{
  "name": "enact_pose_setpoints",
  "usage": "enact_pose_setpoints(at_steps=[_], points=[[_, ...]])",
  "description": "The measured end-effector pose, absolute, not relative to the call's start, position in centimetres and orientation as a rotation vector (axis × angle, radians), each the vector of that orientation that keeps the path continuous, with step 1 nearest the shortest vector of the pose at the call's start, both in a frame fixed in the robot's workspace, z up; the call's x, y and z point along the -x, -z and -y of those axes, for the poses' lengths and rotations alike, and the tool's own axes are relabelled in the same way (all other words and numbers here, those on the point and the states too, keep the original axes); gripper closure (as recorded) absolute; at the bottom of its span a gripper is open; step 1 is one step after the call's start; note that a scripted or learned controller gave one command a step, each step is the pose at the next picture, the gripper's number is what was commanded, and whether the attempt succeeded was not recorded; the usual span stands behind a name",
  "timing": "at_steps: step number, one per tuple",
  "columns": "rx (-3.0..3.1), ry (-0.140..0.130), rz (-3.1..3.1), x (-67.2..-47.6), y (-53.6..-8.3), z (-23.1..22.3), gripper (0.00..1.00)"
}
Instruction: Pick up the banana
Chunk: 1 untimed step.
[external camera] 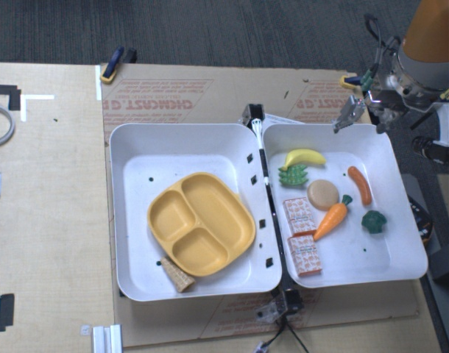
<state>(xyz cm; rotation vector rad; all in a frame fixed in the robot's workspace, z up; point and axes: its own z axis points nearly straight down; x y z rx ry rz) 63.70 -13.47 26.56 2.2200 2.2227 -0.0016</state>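
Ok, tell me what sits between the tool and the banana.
Nothing visible does. The tool hangs over the right bin's top edge, up and right of the banana, with bare white floor between. A green leafy item touches the banana's lower left, away from the approach.

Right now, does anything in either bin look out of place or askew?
One thing: a brown cracker-like piece lies partly tucked under the near edge of the yellow three-compartment plastic tray in the left white bin, not in a compartment. Nothing looks spilled.
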Motion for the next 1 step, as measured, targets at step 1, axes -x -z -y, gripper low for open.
enact_pose_setpoints(at_steps=[1], points=[[-2.188, 0.002, -2.255, -65.71, -20.71, 8.82, 0.00]])
